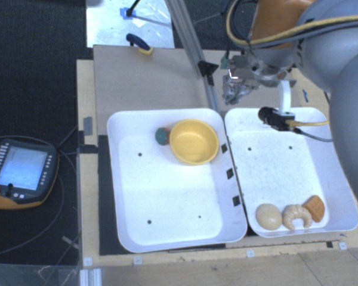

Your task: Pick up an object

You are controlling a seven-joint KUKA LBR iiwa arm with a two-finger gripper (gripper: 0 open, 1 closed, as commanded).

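A yellow bowl (194, 141) sits at the back right of the left bin (167, 219), with a small teal ball (161, 136) touching its left side. In the front right corner of the right bin (280, 165) lie a round bun (268, 216), a croissant (297, 215) and an orange toast-like piece (314, 207), side by side. My gripper (234, 92) hangs above the back edge of the right bin, near the divide between the bins, far from all the objects. Nothing shows beneath it.
A slanted metal pole (191, 40) crosses the bench behind the bins. A blue and yellow clamp (138, 42) sits at the bench's back edge. A teach pendant (21, 171) lies off the bench at the left. A black fitting with a cable (275, 117) hangs over the right bin's back.
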